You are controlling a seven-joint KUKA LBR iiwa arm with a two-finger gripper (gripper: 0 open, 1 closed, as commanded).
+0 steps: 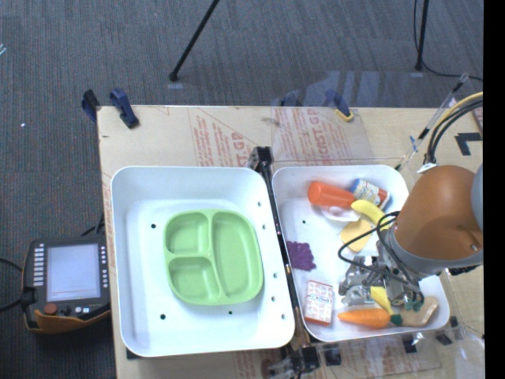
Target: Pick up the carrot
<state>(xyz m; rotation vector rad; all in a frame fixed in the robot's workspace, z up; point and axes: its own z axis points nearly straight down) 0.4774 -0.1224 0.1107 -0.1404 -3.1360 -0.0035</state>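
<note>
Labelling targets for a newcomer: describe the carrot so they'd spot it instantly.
Look in the right-hand white bin, at its near edge under the gripper. The carrot lies flat there: a short orange taper with a green end, right of the small red-and-white box. The bigger orange-red item sits at the far side.

Robotics lab setup. Cardboard-covered counter (237,136) on grey carpet (79,46); clamps (124,107) at its far edge. Teach pendant (67,281) on floor just left of the counter. Stand legs (197,30) beyond the counter. Two white bins (197,259) on top, toy food in the right one.
</note>
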